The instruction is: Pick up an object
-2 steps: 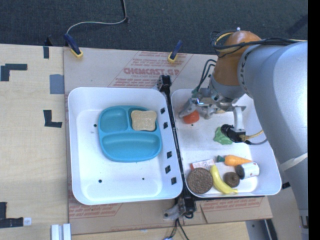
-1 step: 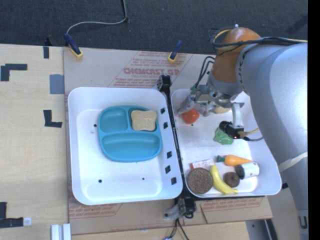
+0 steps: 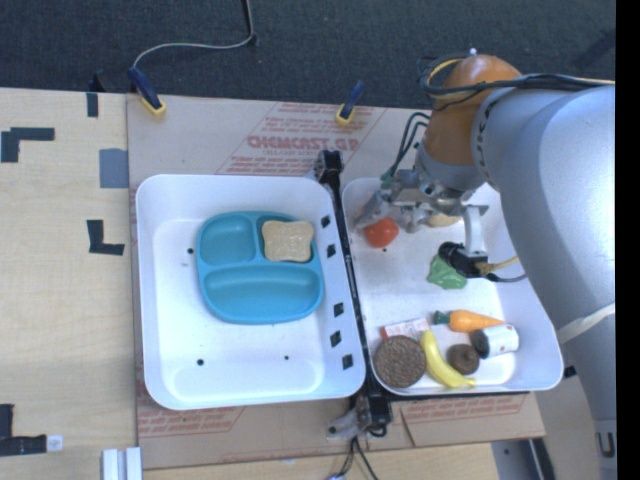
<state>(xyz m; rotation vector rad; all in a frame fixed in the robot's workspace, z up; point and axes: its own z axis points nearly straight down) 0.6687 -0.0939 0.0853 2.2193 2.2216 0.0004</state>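
White right bin point(image 3: 530, 363): open floor mid, food crowding near rim. Claw point(image 3: 392, 211) low by far left wall, just above tomato point(image 3: 380, 233); opening — cannot tell

The bins point(image 3: 170, 268) were white. The tray point(image 3: 255, 288) was light blue, the toast point(image 3: 288, 240) tan. The tomato point(image 3: 380, 233) was red-orange, the banana point(image 3: 440, 360) yellow, the carrot point(image 3: 470, 320) orange, the leafy piece point(image 3: 445, 273) green, the cookie point(image 3: 399, 361) brown.
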